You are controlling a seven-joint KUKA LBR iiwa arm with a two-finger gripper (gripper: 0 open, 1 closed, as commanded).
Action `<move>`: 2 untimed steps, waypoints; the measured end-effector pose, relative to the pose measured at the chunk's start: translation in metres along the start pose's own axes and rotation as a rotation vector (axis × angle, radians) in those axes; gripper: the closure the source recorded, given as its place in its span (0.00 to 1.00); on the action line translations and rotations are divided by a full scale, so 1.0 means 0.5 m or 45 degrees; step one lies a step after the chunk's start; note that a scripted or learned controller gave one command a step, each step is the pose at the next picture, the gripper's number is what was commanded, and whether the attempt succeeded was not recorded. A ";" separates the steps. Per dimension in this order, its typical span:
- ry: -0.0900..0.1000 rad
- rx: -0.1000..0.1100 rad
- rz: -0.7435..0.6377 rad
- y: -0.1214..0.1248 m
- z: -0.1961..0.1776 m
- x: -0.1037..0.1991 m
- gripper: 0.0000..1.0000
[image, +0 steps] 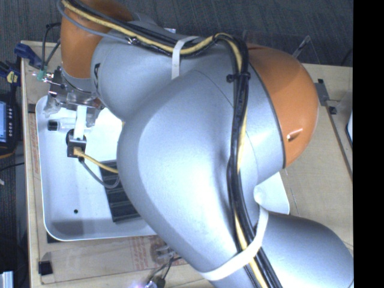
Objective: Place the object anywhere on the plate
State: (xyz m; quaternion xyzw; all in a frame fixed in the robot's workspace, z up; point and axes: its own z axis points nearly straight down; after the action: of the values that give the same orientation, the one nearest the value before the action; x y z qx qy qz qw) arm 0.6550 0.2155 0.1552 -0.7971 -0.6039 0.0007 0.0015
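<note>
Object-wise, nothing I can pick out as the thing to move, and no plate either; the arm (204, 155) covers most of the shot. Gripper (77, 110) hangs at about 9 o'clock over the white bin (60, 215), with a dark ribbed item (123, 203) lying toward 7 o'clock from center. Can't tell how the gripper is set or if it's got anything. Risk as I see it: it comes down on bare bin floor, or grabs nothing.
</note>
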 end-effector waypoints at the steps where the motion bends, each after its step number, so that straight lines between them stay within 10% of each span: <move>1: 0.000 0.000 0.000 0.000 0.000 0.000 0.00; 2: -0.004 0.002 -0.506 -0.050 -0.044 -0.153 0.00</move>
State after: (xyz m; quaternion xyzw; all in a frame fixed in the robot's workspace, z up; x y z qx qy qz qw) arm 0.6104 0.1483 0.1772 -0.6623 -0.7493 0.0020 0.0015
